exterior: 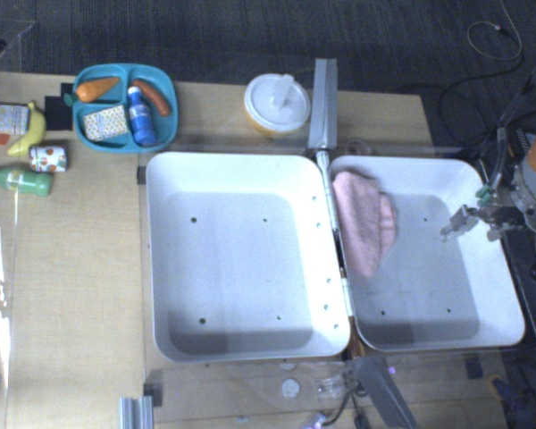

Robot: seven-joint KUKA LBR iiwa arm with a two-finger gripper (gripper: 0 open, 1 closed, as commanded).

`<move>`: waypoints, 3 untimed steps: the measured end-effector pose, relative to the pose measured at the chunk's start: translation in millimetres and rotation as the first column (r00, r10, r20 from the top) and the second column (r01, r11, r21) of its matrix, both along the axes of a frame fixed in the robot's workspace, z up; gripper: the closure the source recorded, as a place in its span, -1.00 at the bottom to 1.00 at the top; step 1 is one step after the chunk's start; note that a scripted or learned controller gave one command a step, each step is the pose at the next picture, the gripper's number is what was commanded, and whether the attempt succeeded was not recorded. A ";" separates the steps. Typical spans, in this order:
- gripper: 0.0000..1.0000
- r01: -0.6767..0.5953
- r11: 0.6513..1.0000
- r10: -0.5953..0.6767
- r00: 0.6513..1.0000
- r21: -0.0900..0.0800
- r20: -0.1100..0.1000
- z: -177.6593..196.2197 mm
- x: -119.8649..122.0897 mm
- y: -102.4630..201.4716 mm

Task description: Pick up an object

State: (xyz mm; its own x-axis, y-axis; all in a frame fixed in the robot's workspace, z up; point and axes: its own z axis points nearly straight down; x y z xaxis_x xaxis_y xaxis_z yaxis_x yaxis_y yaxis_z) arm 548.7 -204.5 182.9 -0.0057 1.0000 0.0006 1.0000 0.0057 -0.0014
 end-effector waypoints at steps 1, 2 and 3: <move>-1.00 -0.200 0.980 0.200 0.980 -0.002 0.006 -91.2 17.8 90.4; -1.00 -0.242 0.970 0.242 0.970 -0.005 0.013 -94.5 78.2 106.3; -1.00 -0.384 0.923 0.384 0.923 0.003 -0.008 -95.0 119.5 104.4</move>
